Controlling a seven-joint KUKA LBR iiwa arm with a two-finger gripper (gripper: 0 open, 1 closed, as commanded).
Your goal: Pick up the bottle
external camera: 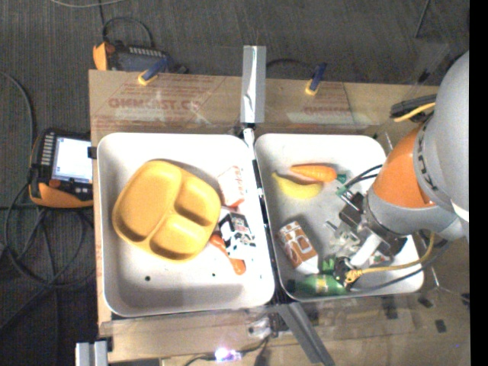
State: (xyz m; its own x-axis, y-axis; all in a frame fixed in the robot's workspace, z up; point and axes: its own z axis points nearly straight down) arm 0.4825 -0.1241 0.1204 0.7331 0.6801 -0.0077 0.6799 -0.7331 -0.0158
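**Green bottle lies at near edge as robot gripper hovers just behind it**

A green bottle (pixel 311 284) lies on its side along the near edge of the right bin (pixel 358 149), roughly midway along that edge. The gripper (pixel 343 246) of the grey-and-orange arm, reaching in from the right, sits just beyond the bottle and slightly toward the bin's right side, very close to it. Whether it touches the bottle cannot be told, and nothing is visibly held. Whether the gripper is open or closed cannot be told from this angle either.

A brown packet (pixel 297 244) rests beside the gripper, toward the right bin's left wall. In the left bin (pixel 152 284), a small orange piece (pixel 232 259) and a black-and-white item (pixel 238 231) lie against the right wall. A yellow divided plate (pixel 168 208) fills the bin's middle, and a white-and-red packet (pixel 232 185) sits at the plate's far right rim. Toward the far edge of the right bin, a banana (pixel 299 187) lies just in front of a carrot (pixel 313 173), the two touching or nearly so, both well apart from the bottle.
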